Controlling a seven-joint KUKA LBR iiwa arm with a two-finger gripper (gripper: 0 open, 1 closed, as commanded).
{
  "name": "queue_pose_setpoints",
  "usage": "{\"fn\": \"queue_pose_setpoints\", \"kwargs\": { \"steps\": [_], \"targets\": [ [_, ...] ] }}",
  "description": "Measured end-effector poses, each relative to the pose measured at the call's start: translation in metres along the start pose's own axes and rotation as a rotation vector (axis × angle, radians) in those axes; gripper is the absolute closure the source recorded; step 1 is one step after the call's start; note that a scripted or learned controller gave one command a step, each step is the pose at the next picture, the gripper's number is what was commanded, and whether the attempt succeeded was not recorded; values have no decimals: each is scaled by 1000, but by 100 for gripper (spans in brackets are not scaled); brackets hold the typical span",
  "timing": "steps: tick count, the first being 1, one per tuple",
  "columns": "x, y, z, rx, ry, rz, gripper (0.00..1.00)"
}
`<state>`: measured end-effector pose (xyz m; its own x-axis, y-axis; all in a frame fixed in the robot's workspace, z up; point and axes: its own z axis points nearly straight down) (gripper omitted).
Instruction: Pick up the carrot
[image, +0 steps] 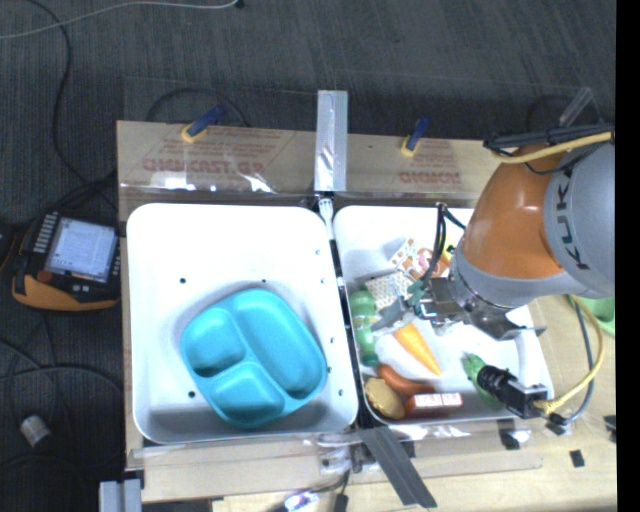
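Orange and tapered, the carrot (417, 346) lies in the right bin (350, 222) among other toy food, its tip pointing toward the near-right. The claw (424, 306) hangs just above its thick end; whether it is wide or narrow cannot be told. A blue divided plate (254, 354) sits in the left bin (160, 235).

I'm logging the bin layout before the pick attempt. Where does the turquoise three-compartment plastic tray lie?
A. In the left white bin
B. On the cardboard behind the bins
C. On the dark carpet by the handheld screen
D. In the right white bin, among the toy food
A: the turquoise three-compartment plastic tray lies on the floor of the left white bin, while the orange toy carrot lies in the right white bin.
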<state>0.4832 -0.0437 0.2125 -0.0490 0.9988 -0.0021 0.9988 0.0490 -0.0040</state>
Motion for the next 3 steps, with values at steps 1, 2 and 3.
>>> {"fn": "queue_pose_setpoints", "kwargs": {
  "steps": [1,2,3],
  "targets": [
    [-62,2,123,-15,-1,69,0],
    [-61,3,114,-14,2,68,100],
    [-47,-1,30,-2,3,-157,100]
  ]
}}
